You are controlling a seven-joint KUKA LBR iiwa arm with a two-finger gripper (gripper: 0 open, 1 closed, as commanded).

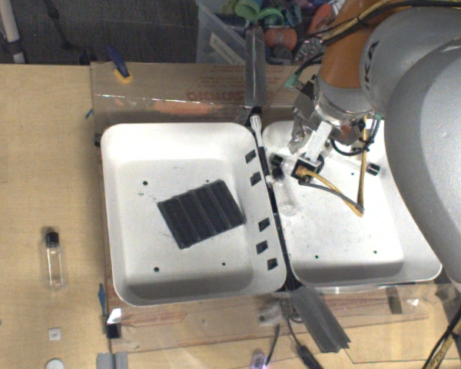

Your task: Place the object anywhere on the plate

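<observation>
Above the right bin (384,244), the arm (415,75) positions the gripper (288,167) by the divider. Left bin (123,206) holds the dark ridged plate (201,212), lying left of the gripper, long axis diagonal. Jaw state and carried object: cannot tell.

fixed overhead camera, slanted down, both bins (177,141)

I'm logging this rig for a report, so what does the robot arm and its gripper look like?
The arm is bulky, rounded and light grey, with an orange band above the wrist. The gripper is pale with black fittings. Yellow and dark cables loop beside it.
</observation>
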